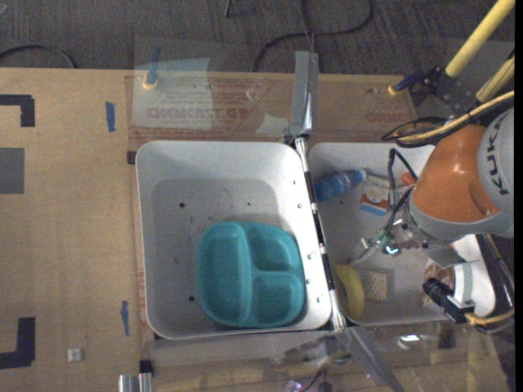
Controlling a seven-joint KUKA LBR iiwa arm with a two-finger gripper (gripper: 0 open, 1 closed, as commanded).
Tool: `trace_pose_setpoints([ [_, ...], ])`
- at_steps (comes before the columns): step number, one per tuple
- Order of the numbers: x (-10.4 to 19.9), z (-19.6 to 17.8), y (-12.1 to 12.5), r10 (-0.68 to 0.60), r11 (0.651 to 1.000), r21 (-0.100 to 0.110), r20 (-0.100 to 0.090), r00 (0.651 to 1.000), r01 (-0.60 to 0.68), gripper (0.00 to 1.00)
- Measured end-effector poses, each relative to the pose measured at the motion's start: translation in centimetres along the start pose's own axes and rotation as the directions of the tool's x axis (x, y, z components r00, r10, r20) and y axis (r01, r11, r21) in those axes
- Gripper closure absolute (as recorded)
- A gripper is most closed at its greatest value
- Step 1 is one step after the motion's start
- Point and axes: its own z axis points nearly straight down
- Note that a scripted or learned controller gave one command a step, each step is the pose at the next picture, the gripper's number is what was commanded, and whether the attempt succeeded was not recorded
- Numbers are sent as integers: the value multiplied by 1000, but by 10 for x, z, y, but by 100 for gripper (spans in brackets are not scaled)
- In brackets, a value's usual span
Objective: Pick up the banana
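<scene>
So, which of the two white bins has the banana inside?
The right bin, the one the arm reaches into. The banana lies at its lower left corner. The left bin has a teal tray.

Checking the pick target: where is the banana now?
The banana lies in the right bin, near its front-left corner by the divider, beside a small beige pad.

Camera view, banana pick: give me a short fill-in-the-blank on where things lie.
1. The banana lies in the ____ bin.
2. The teal divided plate lies in the ____ bin.
3. The blue bottle lies against the right bin's ____ wall.

Missing words: right; left; left
</scene>
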Motion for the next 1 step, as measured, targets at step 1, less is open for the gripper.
trace_pose_setpoints([
  [1, -6, -11, 0, 9, 1000, -7, 10, 1000, -9, 100],
])
